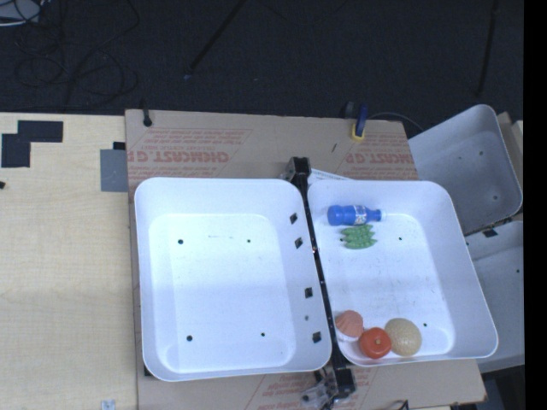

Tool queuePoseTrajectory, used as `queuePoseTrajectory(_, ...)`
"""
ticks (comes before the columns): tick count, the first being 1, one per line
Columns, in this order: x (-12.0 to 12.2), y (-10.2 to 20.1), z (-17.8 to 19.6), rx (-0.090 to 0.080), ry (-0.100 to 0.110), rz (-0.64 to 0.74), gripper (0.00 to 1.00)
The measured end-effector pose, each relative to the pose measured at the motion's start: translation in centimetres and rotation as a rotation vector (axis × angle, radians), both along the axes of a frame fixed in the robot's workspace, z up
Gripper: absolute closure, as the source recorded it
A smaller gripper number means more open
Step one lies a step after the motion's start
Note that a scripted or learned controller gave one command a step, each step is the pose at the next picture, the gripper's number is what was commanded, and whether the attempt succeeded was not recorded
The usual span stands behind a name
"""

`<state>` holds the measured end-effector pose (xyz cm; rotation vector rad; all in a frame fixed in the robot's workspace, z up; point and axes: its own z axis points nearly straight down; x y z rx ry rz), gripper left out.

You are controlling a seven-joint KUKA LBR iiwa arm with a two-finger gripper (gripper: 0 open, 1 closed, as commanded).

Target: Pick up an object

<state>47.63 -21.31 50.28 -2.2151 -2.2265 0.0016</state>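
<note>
Right bin [444, 229] holds all objects: blue bottle [352, 215], green toy [359, 237] at far end; peach, red, tan balls at near rim. Nothing lifted; pick not yet begun. Hand state: cannot tell.

I'm looking down on what reads as a robotics lab test cell. Two shallow white bins [218, 284] sit side by side on a sheet of printed cardboard [222, 148] laid over a pale wood tabletop [60, 263]. Black tape patches [30, 139] mark the wood at left. Loose cables [60, 24] trail across the dark floor behind. The small toy-like items [376, 340] in the right bin look like test props, not household goods.
</note>
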Motion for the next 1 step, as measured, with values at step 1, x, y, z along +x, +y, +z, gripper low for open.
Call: queuePoseTrajectory(1, -0.02, 0.00, -1.59, 0.000, 0.002, -0.005, 1.00)
